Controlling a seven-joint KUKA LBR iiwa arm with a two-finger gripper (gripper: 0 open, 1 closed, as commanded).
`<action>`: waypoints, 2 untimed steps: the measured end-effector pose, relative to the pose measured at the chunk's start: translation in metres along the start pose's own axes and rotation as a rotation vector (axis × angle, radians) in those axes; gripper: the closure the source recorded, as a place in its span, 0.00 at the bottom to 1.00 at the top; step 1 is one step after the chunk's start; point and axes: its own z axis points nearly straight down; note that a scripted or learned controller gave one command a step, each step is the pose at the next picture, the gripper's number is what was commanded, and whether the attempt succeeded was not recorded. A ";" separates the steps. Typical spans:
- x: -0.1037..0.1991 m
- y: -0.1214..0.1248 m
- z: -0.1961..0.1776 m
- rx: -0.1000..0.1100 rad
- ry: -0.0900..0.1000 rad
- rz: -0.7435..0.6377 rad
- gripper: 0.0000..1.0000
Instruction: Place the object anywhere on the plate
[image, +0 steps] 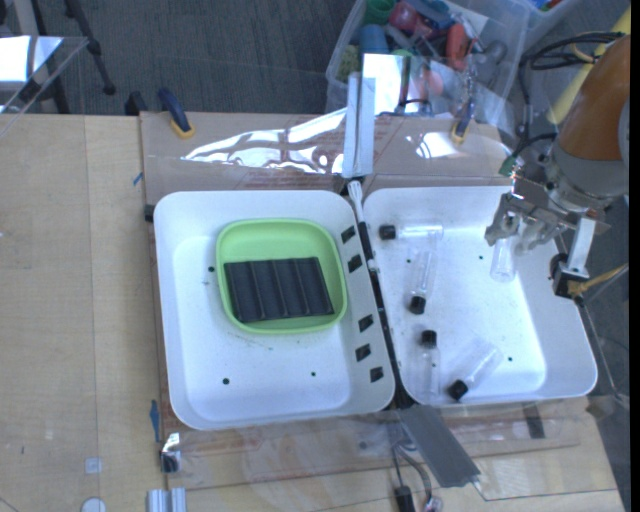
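Clear plastic vials with black caps (421, 279) lie scattered in the right-hand white bin (560, 345), four that I can count. One is on its side near the bin's far left corner. Two are strung down the left side. The fourth lies slantwise toward the near edge. None of them is on the round-cornered green plate (232, 243).

The plate sits in the middle of the left-hand white bin (190, 370), apart from its walls. A black ridged slab (278, 289) lies flat in the plate and covers most of its floor.

The grey arm with the orange band (600, 120) comes in over the far right corner of the right bin, its wrist turned downward. The two-finger gripper (535, 240) hangs above the bin's right side, well apart from the four vials on the floor. A faint glassy shape (500, 262) shows just under the gripper's left part. I cannot tell whether it is a vial, nor whether the gripper is spread or closed.
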 end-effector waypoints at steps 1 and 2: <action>0.014 -0.066 0.029 0.002 0.002 -0.086 1.00; 0.027 -0.135 0.029 0.002 0.002 -0.225 1.00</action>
